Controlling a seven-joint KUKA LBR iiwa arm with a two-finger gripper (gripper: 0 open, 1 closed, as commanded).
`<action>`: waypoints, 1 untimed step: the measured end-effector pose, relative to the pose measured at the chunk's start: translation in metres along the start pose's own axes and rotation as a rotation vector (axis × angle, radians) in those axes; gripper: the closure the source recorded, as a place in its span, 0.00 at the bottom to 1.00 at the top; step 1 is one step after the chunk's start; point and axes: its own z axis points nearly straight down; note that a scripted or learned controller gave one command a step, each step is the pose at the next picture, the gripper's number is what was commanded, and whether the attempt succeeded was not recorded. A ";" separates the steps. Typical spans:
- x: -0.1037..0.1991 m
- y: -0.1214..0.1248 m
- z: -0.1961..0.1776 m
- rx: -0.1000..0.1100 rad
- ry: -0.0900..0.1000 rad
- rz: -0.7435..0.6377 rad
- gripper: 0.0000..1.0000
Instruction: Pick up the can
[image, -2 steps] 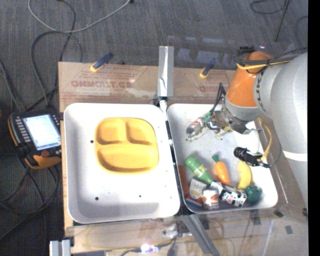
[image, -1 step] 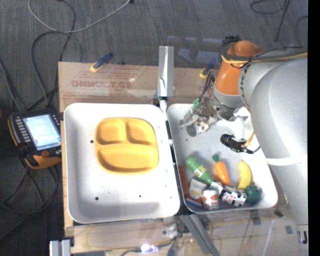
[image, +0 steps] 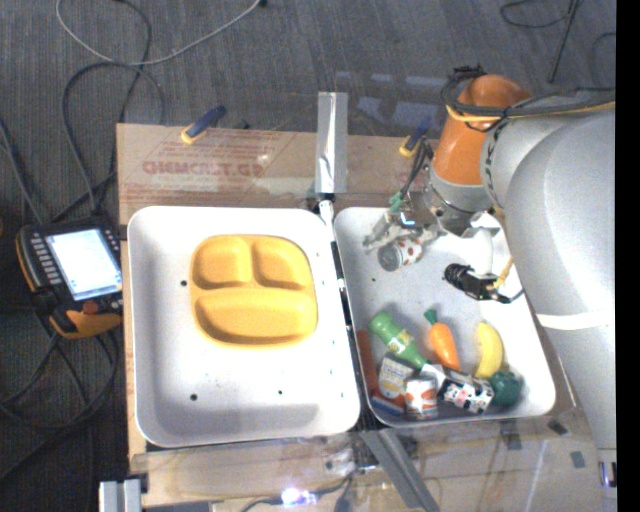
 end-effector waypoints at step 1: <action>0.060 -0.043 -0.094 0.015 0.012 0.001 1.00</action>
